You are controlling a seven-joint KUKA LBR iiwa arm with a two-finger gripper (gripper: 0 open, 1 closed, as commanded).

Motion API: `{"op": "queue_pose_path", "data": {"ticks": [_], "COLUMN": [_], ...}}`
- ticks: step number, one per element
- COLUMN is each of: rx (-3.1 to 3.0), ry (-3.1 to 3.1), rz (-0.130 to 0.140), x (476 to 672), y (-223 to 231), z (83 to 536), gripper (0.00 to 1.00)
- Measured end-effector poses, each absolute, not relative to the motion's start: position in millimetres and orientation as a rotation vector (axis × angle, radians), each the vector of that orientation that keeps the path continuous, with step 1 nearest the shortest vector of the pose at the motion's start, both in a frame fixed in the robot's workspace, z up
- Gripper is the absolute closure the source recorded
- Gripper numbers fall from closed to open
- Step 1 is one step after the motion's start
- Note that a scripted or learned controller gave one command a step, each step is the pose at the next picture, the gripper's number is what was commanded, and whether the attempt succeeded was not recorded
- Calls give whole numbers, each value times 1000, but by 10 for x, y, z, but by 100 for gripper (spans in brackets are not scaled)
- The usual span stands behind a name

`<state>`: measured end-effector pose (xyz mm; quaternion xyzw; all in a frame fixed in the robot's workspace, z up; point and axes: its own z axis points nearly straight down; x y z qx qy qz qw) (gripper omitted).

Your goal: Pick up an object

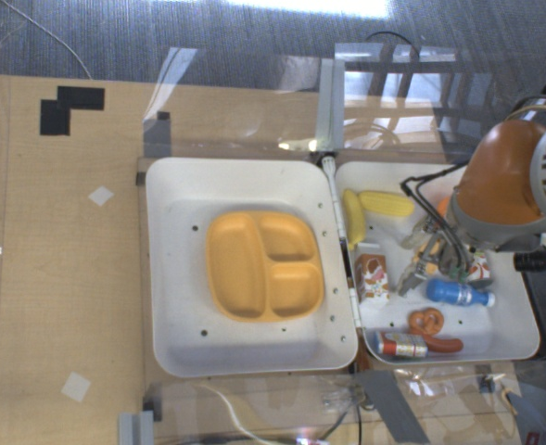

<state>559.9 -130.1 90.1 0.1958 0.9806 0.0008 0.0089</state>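
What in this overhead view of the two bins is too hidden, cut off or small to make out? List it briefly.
- Gripper: whether it grips anything; too small and cluttered.
- Right bin: far right part, covered by the arm.
- Small carton: label print too small to read.
- Object by the blue bottle: mostly behind the wrist.

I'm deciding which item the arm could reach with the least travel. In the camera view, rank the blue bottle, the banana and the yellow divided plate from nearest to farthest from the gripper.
From the gripper:
1. Blue bottle, just below and right of it in the right bin.
2. Banana, up-left, along that bin's left wall.
3. Yellow divided plate, in the left bin.
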Motion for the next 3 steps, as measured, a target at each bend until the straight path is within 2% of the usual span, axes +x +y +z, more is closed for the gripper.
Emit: {"op": "queue_pose_path", "data": {"ticks": [1, 2, 3], "rx": [634, 424, 280], "ry": [3062, 3105, 3118], "rz": [2, -1, 2], "x": [6078, 6574, 6157], "y": [-1394, -1824, -1297], "z": [891, 954, 888], "gripper": [0, 0, 0]}}
